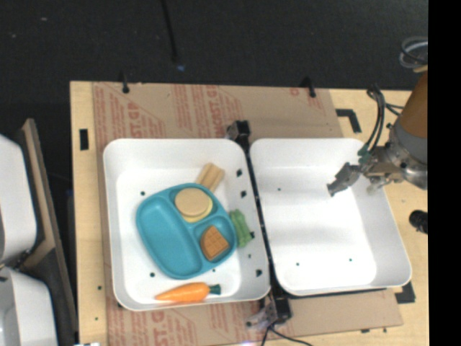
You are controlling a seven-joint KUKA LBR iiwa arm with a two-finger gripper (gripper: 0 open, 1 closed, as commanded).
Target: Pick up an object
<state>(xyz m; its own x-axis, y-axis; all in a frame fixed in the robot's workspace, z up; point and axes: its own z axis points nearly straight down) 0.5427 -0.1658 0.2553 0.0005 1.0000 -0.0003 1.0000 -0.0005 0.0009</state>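
Two white bins sit side by side on the bench. The arm (407, 132) enters from the right; the gripper (344, 179) hangs over the far right part of the right bin (324, 265), with nothing between its fingers. Whether the jaws are open or closed cannot be told at this angle and size.

All objects lie in the left bin (119, 193). A blue tray (169, 240) with compartments sits near the bin's centre, angled. A round tan disc (194, 202) rests in the tray's far compartment. A brown waffle-like piece (215, 242) rests in the right compartment. The tray's large left compartment holds nothing visible.

A tan block (211, 175) lies just beyond the tray's far edge, touching or just beside the disc. A green piece (240, 228) lies against the tray's right edge, close to the bin's right wall. A carrot (189, 292) lies on its side along the near wall, green end pointing right, apart from the tray.
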